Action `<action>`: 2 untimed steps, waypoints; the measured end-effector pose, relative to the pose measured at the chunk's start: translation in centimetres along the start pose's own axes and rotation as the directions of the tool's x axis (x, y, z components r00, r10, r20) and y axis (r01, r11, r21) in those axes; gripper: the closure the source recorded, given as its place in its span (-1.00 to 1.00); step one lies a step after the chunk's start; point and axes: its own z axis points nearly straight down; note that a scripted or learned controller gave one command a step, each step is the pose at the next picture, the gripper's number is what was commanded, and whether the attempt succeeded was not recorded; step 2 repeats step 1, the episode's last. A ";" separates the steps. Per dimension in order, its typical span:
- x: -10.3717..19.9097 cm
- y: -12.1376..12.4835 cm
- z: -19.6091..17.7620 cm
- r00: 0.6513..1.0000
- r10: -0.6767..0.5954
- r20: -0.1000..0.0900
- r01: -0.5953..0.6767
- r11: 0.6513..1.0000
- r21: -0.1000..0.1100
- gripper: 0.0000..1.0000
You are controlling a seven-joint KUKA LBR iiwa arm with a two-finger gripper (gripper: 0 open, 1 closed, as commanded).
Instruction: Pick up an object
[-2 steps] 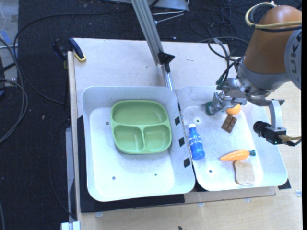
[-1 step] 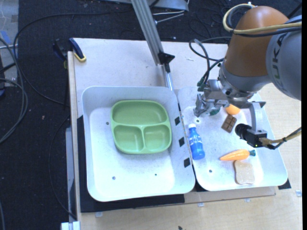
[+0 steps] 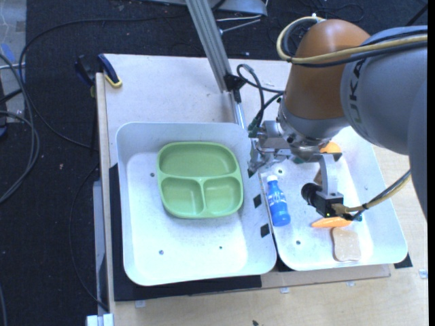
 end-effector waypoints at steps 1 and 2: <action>4.8 -0.4 1.9 1.000 0.000 0.000 0.000 1.000 0.000 1.00; 4.8 -0.4 1.9 1.000 0.000 0.000 0.000 1.000 0.000 1.00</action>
